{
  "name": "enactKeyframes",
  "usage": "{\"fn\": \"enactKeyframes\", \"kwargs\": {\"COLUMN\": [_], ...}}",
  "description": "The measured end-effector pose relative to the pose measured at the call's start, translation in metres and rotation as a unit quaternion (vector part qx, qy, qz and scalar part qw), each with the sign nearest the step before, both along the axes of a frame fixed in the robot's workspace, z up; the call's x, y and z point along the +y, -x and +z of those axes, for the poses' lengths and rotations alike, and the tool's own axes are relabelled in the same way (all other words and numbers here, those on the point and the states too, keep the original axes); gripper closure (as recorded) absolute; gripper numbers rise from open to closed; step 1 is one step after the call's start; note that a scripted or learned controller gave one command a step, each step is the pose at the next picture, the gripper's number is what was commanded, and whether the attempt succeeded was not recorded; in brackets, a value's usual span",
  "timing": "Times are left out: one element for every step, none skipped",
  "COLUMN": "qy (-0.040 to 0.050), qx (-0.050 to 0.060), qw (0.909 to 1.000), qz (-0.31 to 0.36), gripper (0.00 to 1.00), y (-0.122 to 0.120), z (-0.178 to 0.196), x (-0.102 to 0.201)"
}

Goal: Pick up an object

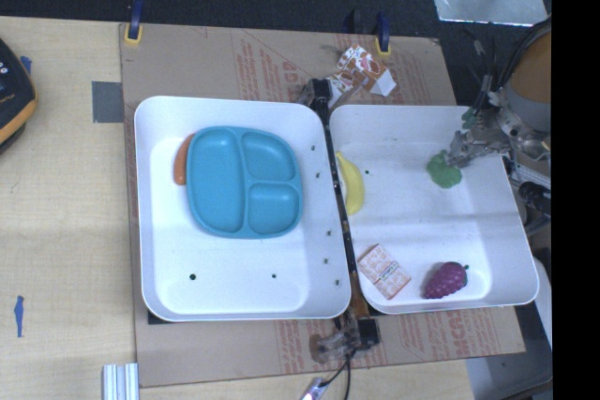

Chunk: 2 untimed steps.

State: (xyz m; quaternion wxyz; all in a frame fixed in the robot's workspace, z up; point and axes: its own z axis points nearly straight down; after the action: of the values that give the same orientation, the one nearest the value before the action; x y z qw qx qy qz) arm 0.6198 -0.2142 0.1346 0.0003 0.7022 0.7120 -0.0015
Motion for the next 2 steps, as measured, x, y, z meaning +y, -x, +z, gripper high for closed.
{"fn": "enactKeyframes", "kwargs": {"qy": [0.0000, -0.0008], "qx": [0.000, 0.000], "qw": [1.0000, 1.0000], "qz": [0.000, -0.005], "gripper": [0.00, 0.00], "y": [0.000, -0.024], "z": [0.000, -0.026], "x": [0.000, 0.002]}}
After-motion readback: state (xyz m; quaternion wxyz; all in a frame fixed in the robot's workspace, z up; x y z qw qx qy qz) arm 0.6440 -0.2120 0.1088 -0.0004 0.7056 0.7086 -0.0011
